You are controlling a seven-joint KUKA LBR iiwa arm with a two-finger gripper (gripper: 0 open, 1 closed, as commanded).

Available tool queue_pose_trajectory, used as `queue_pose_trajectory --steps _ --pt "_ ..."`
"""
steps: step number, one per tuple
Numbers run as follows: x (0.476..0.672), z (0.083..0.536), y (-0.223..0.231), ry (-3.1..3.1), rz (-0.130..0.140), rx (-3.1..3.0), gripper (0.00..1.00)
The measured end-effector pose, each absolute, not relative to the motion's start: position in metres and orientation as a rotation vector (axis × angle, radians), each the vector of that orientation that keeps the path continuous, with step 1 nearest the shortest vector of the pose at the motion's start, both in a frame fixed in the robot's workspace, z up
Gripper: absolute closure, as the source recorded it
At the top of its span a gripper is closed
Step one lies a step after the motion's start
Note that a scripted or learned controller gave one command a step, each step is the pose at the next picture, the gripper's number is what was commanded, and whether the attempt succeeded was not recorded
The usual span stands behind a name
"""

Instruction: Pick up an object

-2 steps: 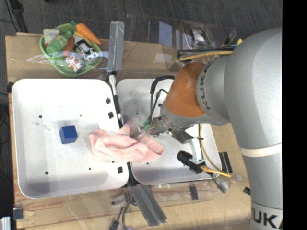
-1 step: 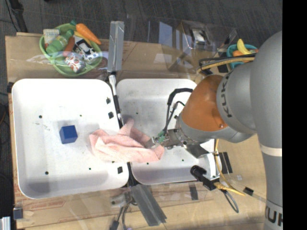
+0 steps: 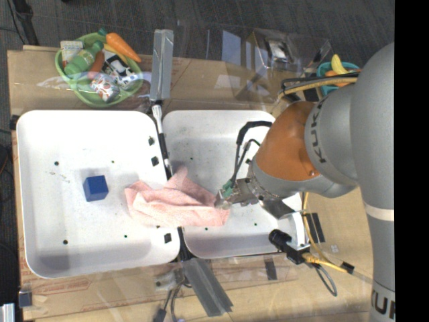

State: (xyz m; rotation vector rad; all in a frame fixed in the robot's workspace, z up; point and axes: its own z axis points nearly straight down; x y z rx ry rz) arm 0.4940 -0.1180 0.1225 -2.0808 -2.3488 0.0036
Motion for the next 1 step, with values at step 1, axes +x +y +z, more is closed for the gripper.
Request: queue_pose_trajectory --steps 1 --pt "0.494 0.1226 -0.1179 -2.349 0.003 -2.081 0.0"
